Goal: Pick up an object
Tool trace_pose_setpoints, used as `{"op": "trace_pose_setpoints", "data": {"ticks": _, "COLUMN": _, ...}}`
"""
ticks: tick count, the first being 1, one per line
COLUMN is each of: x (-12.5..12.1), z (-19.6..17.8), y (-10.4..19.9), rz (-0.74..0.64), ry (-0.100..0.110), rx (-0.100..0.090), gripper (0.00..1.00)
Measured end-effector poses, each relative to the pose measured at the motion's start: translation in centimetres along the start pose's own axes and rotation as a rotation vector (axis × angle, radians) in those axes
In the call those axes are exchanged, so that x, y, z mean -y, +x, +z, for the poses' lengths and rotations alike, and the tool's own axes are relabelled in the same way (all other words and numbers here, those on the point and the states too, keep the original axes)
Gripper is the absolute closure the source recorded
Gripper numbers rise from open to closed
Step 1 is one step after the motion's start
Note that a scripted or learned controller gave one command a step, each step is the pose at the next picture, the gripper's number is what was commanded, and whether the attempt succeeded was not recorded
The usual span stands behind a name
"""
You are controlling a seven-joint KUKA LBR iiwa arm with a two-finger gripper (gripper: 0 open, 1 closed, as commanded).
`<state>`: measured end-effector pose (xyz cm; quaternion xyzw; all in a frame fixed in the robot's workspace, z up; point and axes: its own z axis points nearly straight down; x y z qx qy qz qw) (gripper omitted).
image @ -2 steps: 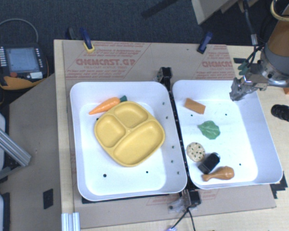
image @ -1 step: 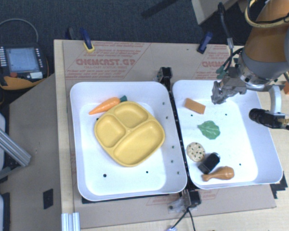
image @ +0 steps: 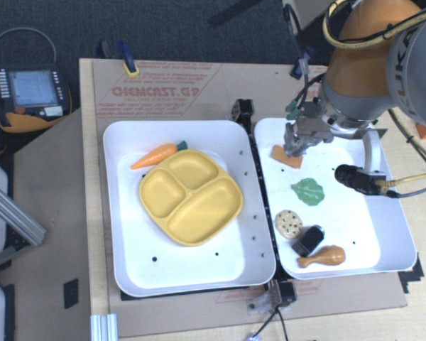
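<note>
gripper (image: 296,146) low in right bin (image: 394,244), near its far-left corner | orange wedge (image: 289,158) directly beneath fingertips, touching or nearly so | finger state: cannot tell | wedge's long axis runs left-right

Premises appear to be a robotics laboratory or test cell. Evidence: an industrial arm (image: 373,55), grey with orange band, stands over a board-topped bench (image: 163,91) carrying two shallow white bins (image: 117,190). Far left of the gripper (image: 298,144), a handheld control pendant (image: 30,94) with coiled cable lies beside the bench. Dark carpet-like flooring (image: 163,13) lies beyond; its material is unclear.
</note>
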<state>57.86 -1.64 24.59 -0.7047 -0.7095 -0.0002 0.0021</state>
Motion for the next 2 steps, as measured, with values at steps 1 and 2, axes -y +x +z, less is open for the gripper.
{"op": "trace_pose_setpoints", "data": {"ticks": 1, "x": 1.2, "z": 1.1, "y": 4.3, "rz": 0.002, "ry": 0.001, "rx": 0.001, "gripper": 1.00}}
{"op": "trace_pose_setpoints", "data": {"ticks": 2, "x": 2.9, "z": 2.5, "y": 9.5, "rz": 0.001, "ry": 0.003, "rx": 0.001, "gripper": 1.00}}
